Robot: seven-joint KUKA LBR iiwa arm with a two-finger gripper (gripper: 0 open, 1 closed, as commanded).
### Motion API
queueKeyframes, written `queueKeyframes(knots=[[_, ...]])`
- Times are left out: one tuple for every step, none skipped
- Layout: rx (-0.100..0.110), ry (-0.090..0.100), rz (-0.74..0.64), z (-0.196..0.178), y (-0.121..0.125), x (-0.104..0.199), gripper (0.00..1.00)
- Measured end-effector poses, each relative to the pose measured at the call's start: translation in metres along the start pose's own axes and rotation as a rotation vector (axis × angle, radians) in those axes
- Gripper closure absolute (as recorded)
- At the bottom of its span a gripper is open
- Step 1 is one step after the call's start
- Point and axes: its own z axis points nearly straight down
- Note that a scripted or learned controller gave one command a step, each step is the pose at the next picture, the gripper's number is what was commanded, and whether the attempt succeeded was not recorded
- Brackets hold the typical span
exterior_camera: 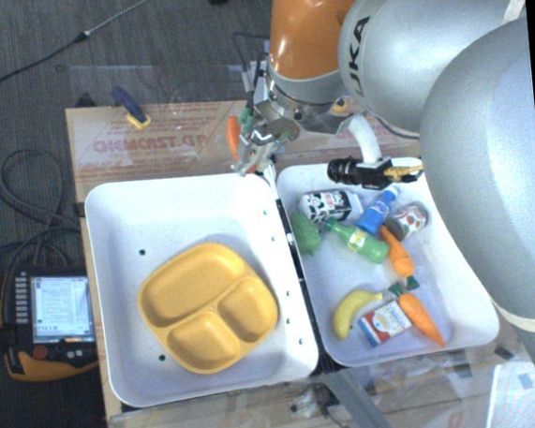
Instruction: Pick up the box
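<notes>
Two bins: we see the left bin (pixel 113 270) bearing a yellow tray (pixel 209 305).
Box: we find the box (pixel 383 323) low in the right bin (pixel 462 274), between banana (pixel 350 311) and carrot (pixel 420 319).
Gripper: the gripper (pixel 255 158) hangs at upper centre; we cannot tell its grip.

Even, fairly bright light falls from above. The two shallow white plastic bins (pixel 113 270) glare nearly to blank white, with soft shadows under their rims. The huge grey metal arm (pixel 486 140), close to the lens, looks blurred, and small items seem slightly soft.
</notes>
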Motion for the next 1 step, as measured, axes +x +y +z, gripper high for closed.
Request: queueKeyframes(knots=[[0.003,0.004,-0.025,0.0780,0.0201,0.0597,1.00]])
